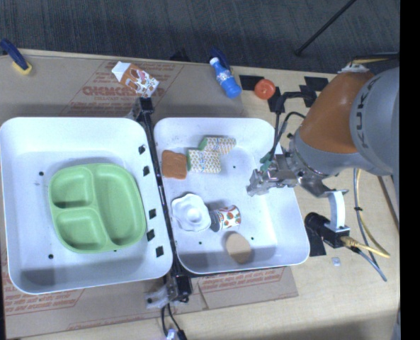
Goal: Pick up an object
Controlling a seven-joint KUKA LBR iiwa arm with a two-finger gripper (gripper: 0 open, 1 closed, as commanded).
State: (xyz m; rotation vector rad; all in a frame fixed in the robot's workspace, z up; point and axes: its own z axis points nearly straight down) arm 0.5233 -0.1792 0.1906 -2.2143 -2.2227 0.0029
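hovering tool [258, 184] over right bin [289, 222], grip state unclear; patterned cup [227, 217] just left-below.

A: What sort of place is this?

B: A robotics lab, a test cell. A grey KUKA arm [351, 129] with an orange band reaches over two white bins [25, 140] clipped side by side.

A: Anything else?

B: The surface [89, 94] is covered with printed cardboard, cables [369, 232] trail at the right, and dark carpet [195, 13] lies beyond.
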